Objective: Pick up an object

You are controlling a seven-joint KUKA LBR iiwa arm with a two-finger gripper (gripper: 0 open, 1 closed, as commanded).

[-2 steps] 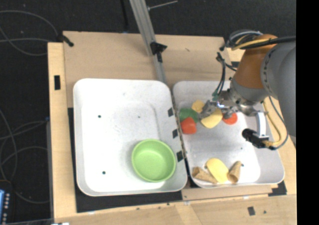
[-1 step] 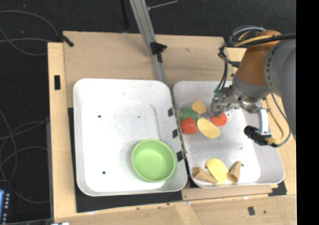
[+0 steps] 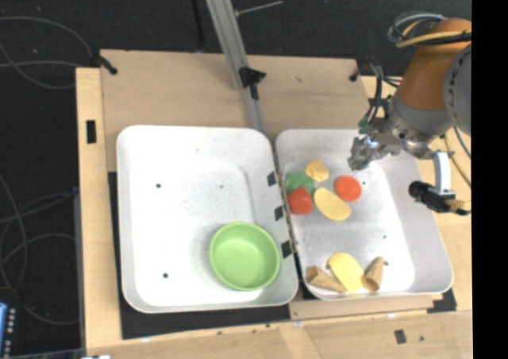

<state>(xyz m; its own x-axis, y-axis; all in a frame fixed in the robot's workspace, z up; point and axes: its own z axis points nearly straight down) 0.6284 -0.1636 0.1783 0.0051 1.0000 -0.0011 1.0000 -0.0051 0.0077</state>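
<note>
Hovering over the right bin (image 3: pixel 413 258), the gripper (image 3: pixel 361 155) (aperture cannot be told) sits just up-right of the red round piece (image 3: pixel 348 187).

You are looking at a pale, matt wooden board surface (image 3: pixel 175 91) carrying two shallow white plastic bins (image 3: pixel 159 159), smooth and faintly speckled. The round green plastic bowl (image 3: pixel 244 255) is showing a soft sheen. The red rounded plastic piece (image 3: pixel 348 187) is looking glossy, and the slanted grey metal rail (image 3: pixel 226 24) is gleaming dully.
</note>
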